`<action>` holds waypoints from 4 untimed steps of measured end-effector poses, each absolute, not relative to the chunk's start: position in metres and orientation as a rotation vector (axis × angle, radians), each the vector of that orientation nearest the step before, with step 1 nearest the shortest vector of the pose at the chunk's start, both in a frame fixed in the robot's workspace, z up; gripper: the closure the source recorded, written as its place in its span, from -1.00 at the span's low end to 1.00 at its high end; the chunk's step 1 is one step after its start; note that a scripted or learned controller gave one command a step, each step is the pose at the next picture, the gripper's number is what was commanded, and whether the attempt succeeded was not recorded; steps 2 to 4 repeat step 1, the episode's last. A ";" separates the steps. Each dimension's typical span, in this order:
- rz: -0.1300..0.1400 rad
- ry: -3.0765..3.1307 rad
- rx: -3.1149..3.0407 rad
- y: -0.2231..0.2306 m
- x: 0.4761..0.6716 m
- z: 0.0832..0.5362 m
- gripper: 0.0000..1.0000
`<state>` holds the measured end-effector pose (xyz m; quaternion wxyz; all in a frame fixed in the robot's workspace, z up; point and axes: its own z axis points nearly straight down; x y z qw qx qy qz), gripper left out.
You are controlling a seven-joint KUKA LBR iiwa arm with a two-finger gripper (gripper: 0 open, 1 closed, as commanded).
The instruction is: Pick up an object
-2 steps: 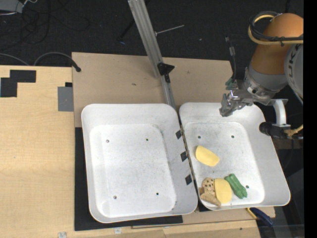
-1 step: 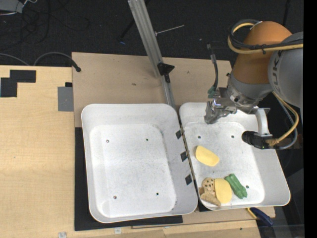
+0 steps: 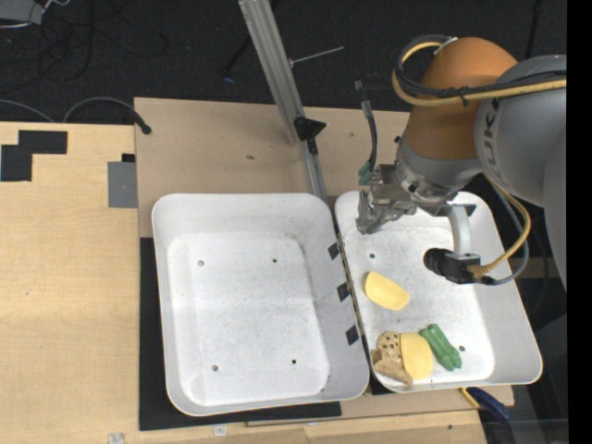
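Yellow lump lies mid-bin with bare floor around; fingers hover near the far rim, spread unreadable.

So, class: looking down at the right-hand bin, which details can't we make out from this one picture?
- The pincer: too small and dark against the wrist to tell its state.
- The tan speckled piece: partly covered by the yellow piece.
- The right bin: its far end is hidden under the arm.
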<state>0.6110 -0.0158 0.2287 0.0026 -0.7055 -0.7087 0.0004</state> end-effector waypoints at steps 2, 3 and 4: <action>0.004 -2.222 -2.212 0.039 0.606 0.223 1.00; 0.004 -2.222 -2.212 0.039 0.606 0.223 1.00; 0.004 -2.222 -2.212 0.039 0.606 0.223 1.00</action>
